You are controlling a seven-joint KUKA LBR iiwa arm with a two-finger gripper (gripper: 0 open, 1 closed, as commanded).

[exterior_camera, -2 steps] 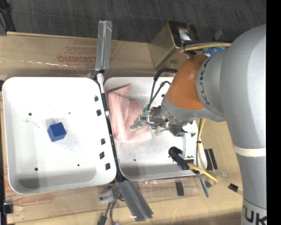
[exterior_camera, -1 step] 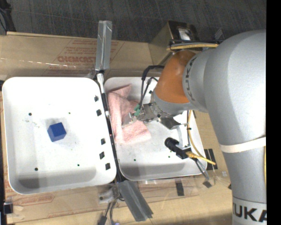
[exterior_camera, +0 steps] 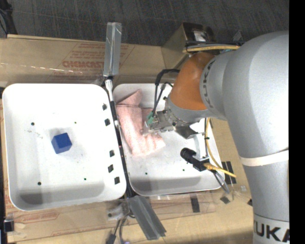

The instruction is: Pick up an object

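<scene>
Reaching in from three o'clock, the grey KUKA arm lowers its gripper into the right-hand white bin, just above the right edge of a pink cloth that lies crumpled along the bin's nine o'clock side. The metal tip is touching or very nearly touching the fabric, though from this angle I cannot tell which, nor whether the fingers are apart or together; the wrist hides them. No fold of cloth is visibly lifted, so by my reckoning the pick is not yet made: the approach looks done, while the grasp and the raise remain. In the left-hand white bin, well apart from the arm, a small blue cube sits untouched toward nine o'clock. A black cable fitting hangs below the wrist at about five o'clock from the gripper.
</scene>
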